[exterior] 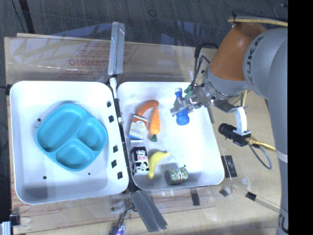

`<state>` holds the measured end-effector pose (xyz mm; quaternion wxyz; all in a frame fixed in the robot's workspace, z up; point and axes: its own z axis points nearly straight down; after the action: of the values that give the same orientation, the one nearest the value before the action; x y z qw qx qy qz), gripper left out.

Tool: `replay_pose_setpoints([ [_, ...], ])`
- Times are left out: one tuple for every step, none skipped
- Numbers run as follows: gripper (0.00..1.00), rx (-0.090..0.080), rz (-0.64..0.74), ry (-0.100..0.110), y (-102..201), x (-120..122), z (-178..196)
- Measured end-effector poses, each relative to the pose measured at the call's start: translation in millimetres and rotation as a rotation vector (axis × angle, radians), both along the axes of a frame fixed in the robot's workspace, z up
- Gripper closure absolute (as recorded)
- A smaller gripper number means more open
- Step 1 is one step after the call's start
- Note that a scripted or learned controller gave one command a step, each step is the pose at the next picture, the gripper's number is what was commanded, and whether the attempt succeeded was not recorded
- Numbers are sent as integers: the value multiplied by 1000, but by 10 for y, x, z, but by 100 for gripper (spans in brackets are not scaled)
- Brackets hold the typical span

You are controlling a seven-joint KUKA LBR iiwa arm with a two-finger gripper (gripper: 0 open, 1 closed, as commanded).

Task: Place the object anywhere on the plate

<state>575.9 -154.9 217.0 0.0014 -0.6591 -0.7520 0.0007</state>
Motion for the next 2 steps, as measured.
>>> replay_pose_setpoints([
  [100, -1, -53, 2, 802, -145, -144],
  [100, 0, 71, 2, 1591, -283, -160],
])
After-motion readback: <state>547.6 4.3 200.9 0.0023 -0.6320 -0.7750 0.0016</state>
